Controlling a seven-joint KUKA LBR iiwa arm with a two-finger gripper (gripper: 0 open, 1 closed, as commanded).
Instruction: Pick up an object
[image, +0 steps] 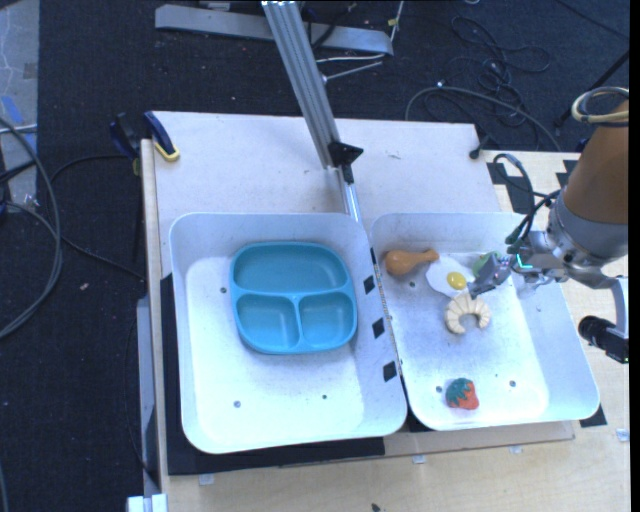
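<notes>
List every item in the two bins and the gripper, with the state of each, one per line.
blue tray: upright, in left bin, compartments bare
chicken drumstick: lying flat, right bin
fried egg: lying flat, yolk up, beside gripper
croissant: lying flat, below the egg
strawberry: lying near right bin's front edge
gripper: low over right bin, by the egg

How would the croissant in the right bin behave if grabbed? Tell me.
The croissant looks like moulded toy food, so probably stiff and light. Its curved, ridged shape may let the gripper slip off the ends. Lying flat, it seems unlikely to roll.
</notes>
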